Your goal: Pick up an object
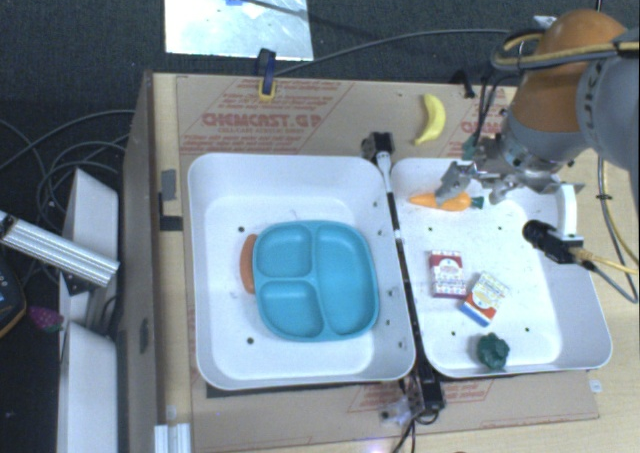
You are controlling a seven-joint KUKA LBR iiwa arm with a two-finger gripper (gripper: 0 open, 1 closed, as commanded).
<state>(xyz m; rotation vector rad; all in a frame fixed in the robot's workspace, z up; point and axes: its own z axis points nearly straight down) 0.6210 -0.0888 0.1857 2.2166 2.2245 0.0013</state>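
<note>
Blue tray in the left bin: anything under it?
An orange thing pokes out from beneath the blue tray's left edge; most of it is covered, so I cannot identify it.

At the upper right of the frame, the arm [590,91] is grey, rounded metal topped by a bulbous orange band [565,66]. Dark and yellow cables [520,46] loop along its left side toward a grey metallic gripper [470,186].

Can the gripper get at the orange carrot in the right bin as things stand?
Probably yes: the gripper hangs right over the carrot at the right bin's far edge, with nothing lying on it.
</note>
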